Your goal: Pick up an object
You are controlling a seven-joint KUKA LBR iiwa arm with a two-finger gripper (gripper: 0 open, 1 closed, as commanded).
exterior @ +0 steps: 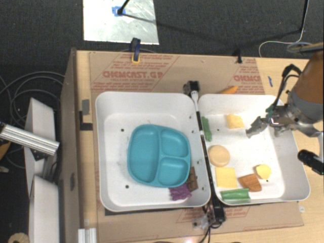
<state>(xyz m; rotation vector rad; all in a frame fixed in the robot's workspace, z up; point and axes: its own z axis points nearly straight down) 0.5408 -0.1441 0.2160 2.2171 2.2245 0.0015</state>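
Observation:
My gripper (259,125) hangs over the right bin (291,151), near its upper right part, with the grey and orange arm behind it. Just left of it lies a small yellow block (234,121). Lower in the same bin are a round tan piece (219,155), a flat yellow square (226,176), an orange-brown piece (250,182), a yellow lemon-like piece (262,171) and a green bar (235,195). A green stick (206,128) lies along the bin's left wall. I see nothing held in the gripper.
The left bin (114,135) holds a teal divided plate (159,155), with a purple item (178,192) and a brown piece (192,180) at its lower right. An orange piece (229,90) lies on the cardboard behind the bins.

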